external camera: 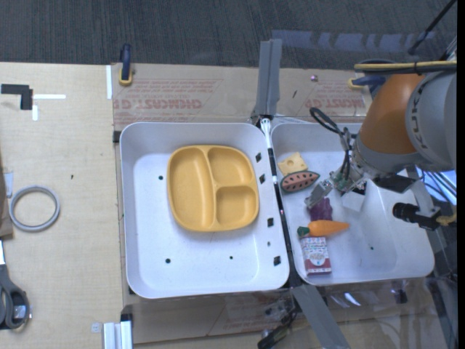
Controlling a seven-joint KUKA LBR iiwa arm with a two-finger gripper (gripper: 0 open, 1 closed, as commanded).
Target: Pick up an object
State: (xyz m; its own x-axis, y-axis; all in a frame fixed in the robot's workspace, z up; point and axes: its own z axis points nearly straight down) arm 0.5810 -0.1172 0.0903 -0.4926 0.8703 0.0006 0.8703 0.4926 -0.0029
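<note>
Two white bins are seen side by side on the desk (58, 151). The left bin (138, 253) carries a yellow divided plate (213, 187) near its centre. The right bin (385, 253) carries the small objects.

The gripper (320, 193) is reached in from 3 o'clock, low over the right bin, its tip pointed toward 8 o'clock. Whether it is clenched or released cannot be told; the tip is small and blurred against the clutter.

A purple object (320, 210) lies right at the gripper tip, at its 6 o'clock, touching or nearly so; contact cannot be confirmed. An orange carrot (328, 227) with a green end lies just beyond, at 6 o'clock of the purple object. A red and white packet (316, 256) lies at 6 o'clock of the carrot, near the bin's lower left corner. A brown, reddish oval object (298, 181) lies at 10 o'clock of the gripper, just beside it. A yellow cheese wedge (293, 163) lies at 12 o'clock of that oval.

The arm (407, 126) covers the upper right part of the right bin; what lies under it is hidden. The arm is cut off at the right edge. The purple object's shape is hard to make out. A grey ring (33, 208) lies on the desk at far 9 o'clock, well apart from the bins.
</note>
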